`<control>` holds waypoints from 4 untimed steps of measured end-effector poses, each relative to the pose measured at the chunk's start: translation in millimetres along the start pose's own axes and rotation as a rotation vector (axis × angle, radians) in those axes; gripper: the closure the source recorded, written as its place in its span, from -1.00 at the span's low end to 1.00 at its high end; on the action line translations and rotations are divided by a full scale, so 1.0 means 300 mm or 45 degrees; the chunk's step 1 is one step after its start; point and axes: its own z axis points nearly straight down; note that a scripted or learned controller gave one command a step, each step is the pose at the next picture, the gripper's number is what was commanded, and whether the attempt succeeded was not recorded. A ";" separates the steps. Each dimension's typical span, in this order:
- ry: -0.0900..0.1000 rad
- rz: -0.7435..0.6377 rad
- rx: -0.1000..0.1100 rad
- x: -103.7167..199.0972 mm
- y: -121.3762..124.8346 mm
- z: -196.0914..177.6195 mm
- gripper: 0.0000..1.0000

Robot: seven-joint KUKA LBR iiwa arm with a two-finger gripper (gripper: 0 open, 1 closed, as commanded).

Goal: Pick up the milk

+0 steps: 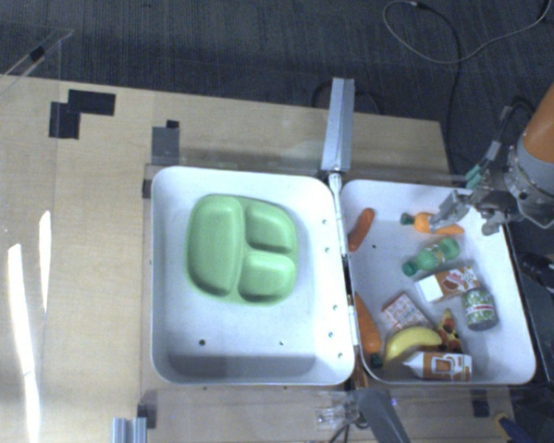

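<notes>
At the bottom of the right bin [519,368] lies a carton with an orange label [441,365]. A banana [411,342] sits just above it. A bit higher, in the middle of that bin, is a small white carton with a brown top [443,284]. I think this one is the milk (the label is too small to read, so it could be the lower carton). It lies tilted, with a green bottle [430,259] just beside it on the upper left and a can [481,308] close on the lower right.

Higher up, near the top right edge of the bin, is the claw [469,212]. Its two fingers are spread apart and nothing is between them.

The job looks like it is at the reaching step, and the milk is not grabbed yet. Next, the claw needs to move down the picture and a little left, get over the milk, then drop without bumping the bottle or the can.
</notes>
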 end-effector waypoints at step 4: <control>-0.004 -0.312 -0.009 -0.238 -0.227 0.536 -1.00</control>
